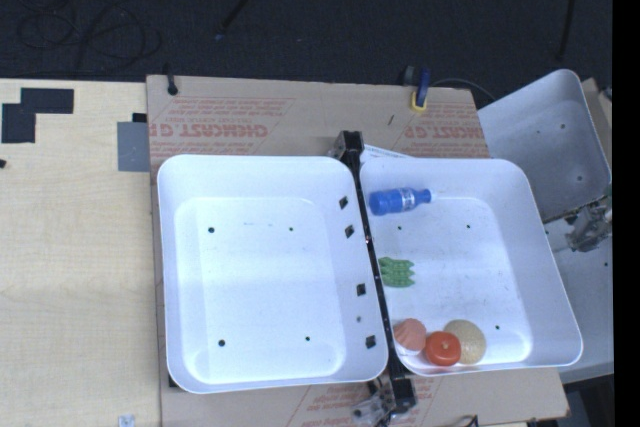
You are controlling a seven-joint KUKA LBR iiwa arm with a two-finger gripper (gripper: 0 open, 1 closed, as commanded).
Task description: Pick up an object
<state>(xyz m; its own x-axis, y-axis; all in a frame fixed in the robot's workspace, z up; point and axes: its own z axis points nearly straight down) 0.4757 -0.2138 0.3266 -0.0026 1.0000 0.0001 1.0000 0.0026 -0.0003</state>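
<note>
Bins first: two white ones side by side on a printed cardboard sheet [300,120], left bin [200,185] and right bin [520,205], their rims touching along a dark seam with small black clips [349,231].

All pickable things I see lie in the right bin.
- Blue bottle [400,201]: on its side at the far end, close to the seam, cap pointing right.
- Green item [396,272]: small and flat-looking, midway down the bin, just beside the seam. Too small for me to name.
- Three round pieces huddled in the near corner by the seam: a pink one [407,333] on the left, a red one [442,349] in the middle and nearest the rim, a tan one [468,339] on the right. Red touches or overlaps both neighbours; I cannot tell which sits on top.

The bottle is well apart from the cluster, with the green item between them.

Pincer: open or closed, I cannot tell from this view. Nothing in the bin looks lifted.

Surroundings: pale wooden bench [70,265] left of the cardboard. A grey metal plate [545,130] tilts beyond the right bin's far corner. A blue and yellow clamp [421,91] stands at the cardboard's far edge.
</note>
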